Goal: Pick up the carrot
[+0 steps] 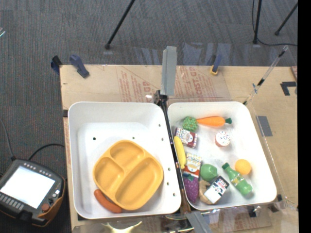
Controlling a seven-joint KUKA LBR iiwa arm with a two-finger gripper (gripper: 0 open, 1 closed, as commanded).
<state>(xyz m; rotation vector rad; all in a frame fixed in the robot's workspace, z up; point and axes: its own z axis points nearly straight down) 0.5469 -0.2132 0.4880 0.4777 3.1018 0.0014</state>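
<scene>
Whether the pincer is apart or together cannot be told, and the arm's pose is likewise not something these pixels settle, so the account starts at the target.

The carrot [213, 121] lies flat in the right bin [260, 147], near its far wall, lengthwise left to right with its green top pointing right. It lies apart from most of the clutter. Its pointed tip is just beside a green broccoli-like piece [190, 124] on its left, and a small white round item [223, 139] lies near it on the near side. The bin floor to its right and far side is bare, which probably makes a descent from above, with the jaws closing across the narrow body, the easiest approach.

The remaining toys crowd the left and near parts of that bin:
- a red packet [186, 137] and a yellow corn cob [180, 151] along the left wall
- a green rounded fruit [208, 172], purple grapes [191, 188] and a small carton [216, 189] at the near side
- a green bottle [238, 179] and an orange fruit [243, 167] to the right

The left bin [80, 130] holds a yellow divided plate [129, 173], with a sausage [108, 201] tucked at its near-left edge. Neither bears on the pick.
</scene>
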